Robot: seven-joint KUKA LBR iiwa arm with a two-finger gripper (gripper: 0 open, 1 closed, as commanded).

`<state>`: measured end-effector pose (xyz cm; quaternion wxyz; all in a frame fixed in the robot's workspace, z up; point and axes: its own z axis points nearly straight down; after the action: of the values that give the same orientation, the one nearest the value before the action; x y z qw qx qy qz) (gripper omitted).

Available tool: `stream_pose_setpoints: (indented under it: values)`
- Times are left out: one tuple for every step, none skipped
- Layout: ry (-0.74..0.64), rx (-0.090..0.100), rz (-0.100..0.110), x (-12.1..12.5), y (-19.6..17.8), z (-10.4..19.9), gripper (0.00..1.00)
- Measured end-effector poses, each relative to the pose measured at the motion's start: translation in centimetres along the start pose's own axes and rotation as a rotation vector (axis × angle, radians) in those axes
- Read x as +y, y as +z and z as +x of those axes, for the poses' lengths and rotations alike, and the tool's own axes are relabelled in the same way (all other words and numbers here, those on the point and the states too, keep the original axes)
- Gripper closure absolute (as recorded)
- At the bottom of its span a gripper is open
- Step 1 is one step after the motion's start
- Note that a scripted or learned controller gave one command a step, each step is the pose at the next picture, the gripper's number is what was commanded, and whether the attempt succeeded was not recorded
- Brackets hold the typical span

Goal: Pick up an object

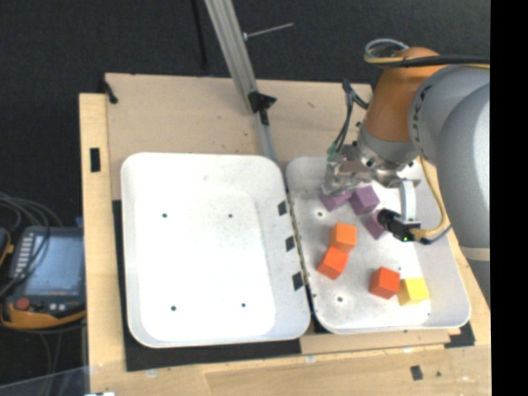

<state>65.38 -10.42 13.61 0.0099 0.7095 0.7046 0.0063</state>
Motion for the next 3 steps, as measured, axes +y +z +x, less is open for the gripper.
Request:
stream_pose_setpoints:
  values:
    - [-0.003,0.004,0.018,-0.5,-4.8,-0.5,1.00]
    - [-0.009,0.004,0.014,0.4,-11.2,-0.8,1.00]
    - [-0.011,0.002,0.020,0.5,-11.3,-0.9,1.00]
